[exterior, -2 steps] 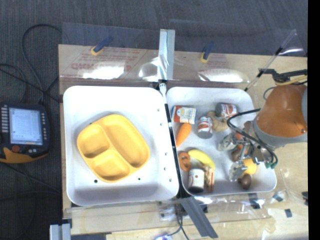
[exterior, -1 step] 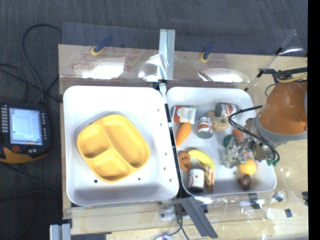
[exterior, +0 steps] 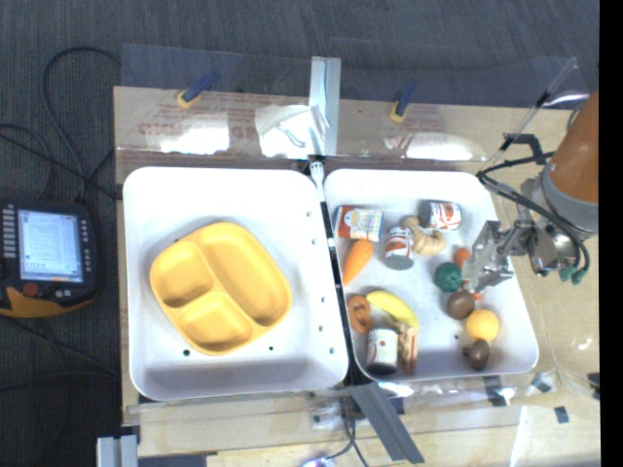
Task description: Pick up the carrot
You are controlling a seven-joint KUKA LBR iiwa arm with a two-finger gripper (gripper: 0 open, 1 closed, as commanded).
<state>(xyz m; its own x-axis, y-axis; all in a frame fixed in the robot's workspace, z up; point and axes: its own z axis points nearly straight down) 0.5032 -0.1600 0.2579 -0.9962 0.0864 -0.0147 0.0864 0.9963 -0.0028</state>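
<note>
The carrot (exterior: 357, 259) is a short orange cone lying at the left side of the right bin (exterior: 506, 207), close to the divider, just below a small red and white carton (exterior: 361, 223). My gripper (exterior: 485, 261) hangs over the right side of the same bin, well to the right of the carrot and apart from it. It sits above a green item (exterior: 448, 277) and a brown round item (exterior: 460, 305). Nothing shows between its fingers.
The right bin also holds a can (exterior: 397, 245), a red and white tin (exterior: 440, 214), a banana (exterior: 390, 306), a jar (exterior: 382, 348), a lemon (exterior: 482, 325) and other small food items. A yellow divided tray (exterior: 220, 286) lies in the left bin (exterior: 146, 202).
</note>
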